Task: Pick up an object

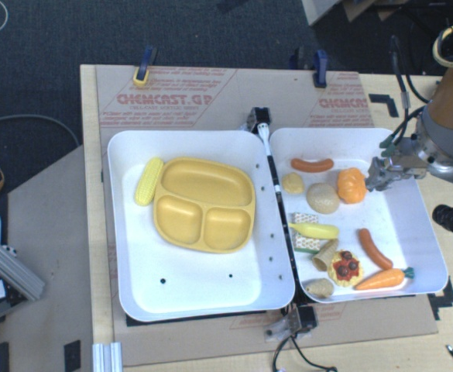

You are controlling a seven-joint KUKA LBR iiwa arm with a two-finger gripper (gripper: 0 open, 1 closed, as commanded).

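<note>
The right bin [412, 208] holds several toy foods: an orange pumpkin-like fruit [351, 184], a sausage [312, 163] at the back, a pale round potato [324, 198], a small yellow lump [292, 182], a banana [314, 229], a second sausage [375, 248], a carrot [381, 279] and a tart with red berries [345, 267]. My gripper [379, 174] comes in from the right and sits low, just right of the orange fruit, close to it or touching it. Nothing shows between its fingers.
The left bin [125, 208] holds a yellow three-compartment tray [204, 204] with a corn cob [149, 180] beside its left edge. A black divider clip [259, 118] sits between the bins at the back. Two clamps [142, 67] hold the cardboard base.
</note>
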